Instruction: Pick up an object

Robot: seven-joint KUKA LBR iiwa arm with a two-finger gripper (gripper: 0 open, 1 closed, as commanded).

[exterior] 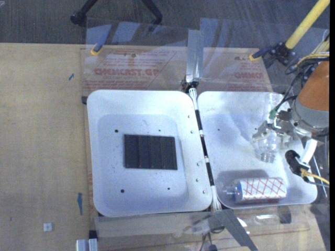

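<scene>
We start with the bench (36,140), which carries two shallow white bins side by side. The left bin (104,109) holds a flat dark ribbed pad (150,151) near its middle. The right bin (225,109) holds a tube with a red-and-white crisscross pattern (259,189), lying on its side at about six o'clock in that bin, close to the near rim.

At about three o'clock of the right bin we see the arm (314,95), its orange band above the wrist, reaching in over the rim. Below it the gripper (268,140) hangs over the bin floor with what looks like a clear, glassy cluster around its tip; we cannot tell whether that is an object or part of the tool, nor whether the jaws are spread or closed.

We judge the pick not done: the tube lies on the bin floor, apart from the gripper, at about six o'clock from it. Reaching, gripping and lifting remain.
</scene>
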